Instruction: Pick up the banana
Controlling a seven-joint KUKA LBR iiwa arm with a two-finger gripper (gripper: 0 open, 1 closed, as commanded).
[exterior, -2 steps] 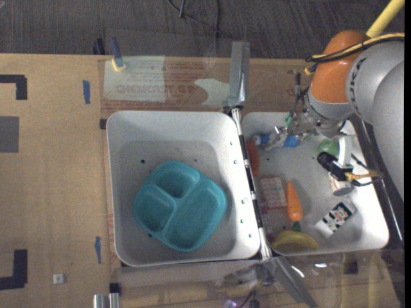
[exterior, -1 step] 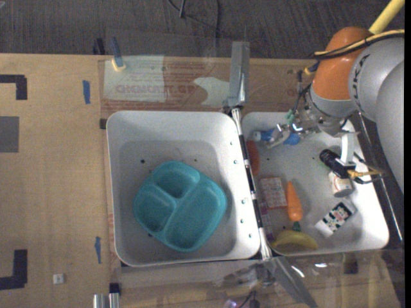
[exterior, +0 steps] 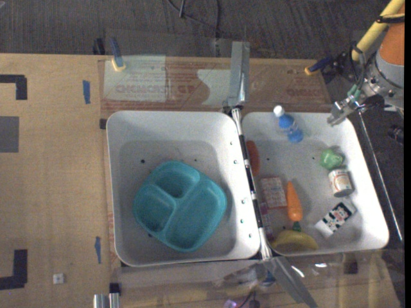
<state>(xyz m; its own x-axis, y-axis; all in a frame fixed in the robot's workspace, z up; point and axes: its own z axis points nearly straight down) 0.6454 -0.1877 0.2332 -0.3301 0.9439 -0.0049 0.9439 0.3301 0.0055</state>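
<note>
Camera view: no label text resolving; carton (exterior: 335,217) print and box (exterior: 273,192) face too blurred to read. Banana (exterior: 295,240) is lying at the right bin's (exterior: 369,191) near edge, touching the carrot's (exterior: 293,202) tip, divider wall just beside. Gripper (exterior: 338,113) is hanging above the bin's far right corner; finger spread cannot be told. Teal tray (exterior: 180,204) is sitting in the left bin (exterior: 122,172).
</note>
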